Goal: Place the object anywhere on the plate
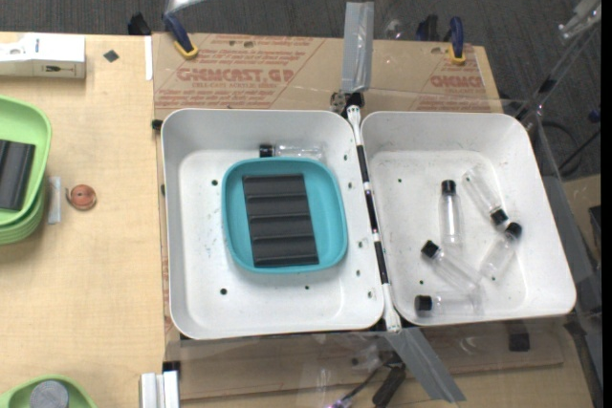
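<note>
Plywood bench (86, 301) over dark carpet, printed cardboard (287, 72) clamped along the far edge. Two glossy white bins touch side by side. Left bin (191, 301): squarish teal plate (234, 205) bearing a ribbed black insert (280, 220); one clear black-capped vial (287, 150) just beyond the plate's far rim. Right bin (535, 291): five more vials (449, 210), scattered. Gripper unseen; its state cannot be told.

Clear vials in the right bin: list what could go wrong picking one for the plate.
1. The vials lie crossed and touching, so a grasp may catch two or slip.
2. One vial already lies beside the teal plate, off it; a loose drop could likely roll off likewise.
</note>
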You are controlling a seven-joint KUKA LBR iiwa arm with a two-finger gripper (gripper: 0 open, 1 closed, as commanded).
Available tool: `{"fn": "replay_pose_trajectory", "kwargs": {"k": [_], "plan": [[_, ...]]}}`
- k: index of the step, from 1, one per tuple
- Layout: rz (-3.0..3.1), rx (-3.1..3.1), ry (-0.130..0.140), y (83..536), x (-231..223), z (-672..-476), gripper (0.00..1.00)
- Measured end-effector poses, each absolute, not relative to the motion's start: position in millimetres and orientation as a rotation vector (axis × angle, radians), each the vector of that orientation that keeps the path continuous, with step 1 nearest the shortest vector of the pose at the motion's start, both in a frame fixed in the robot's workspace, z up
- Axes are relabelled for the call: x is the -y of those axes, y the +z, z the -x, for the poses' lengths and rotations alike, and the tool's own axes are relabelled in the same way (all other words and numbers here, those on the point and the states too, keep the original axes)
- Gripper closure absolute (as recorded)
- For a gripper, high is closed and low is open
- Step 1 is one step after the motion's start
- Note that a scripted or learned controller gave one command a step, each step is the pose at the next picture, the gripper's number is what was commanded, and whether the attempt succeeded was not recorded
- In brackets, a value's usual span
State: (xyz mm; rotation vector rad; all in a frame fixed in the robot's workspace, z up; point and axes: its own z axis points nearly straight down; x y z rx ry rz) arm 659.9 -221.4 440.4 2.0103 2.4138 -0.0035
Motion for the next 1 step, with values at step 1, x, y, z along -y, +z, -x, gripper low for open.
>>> {"fn": "replay_pose_trajectory", "kwargs": {"k": [1], "plan": [[-2.010, -2.414, -0.004, 440.4, 221.4, -659.9, 0.00]]}}
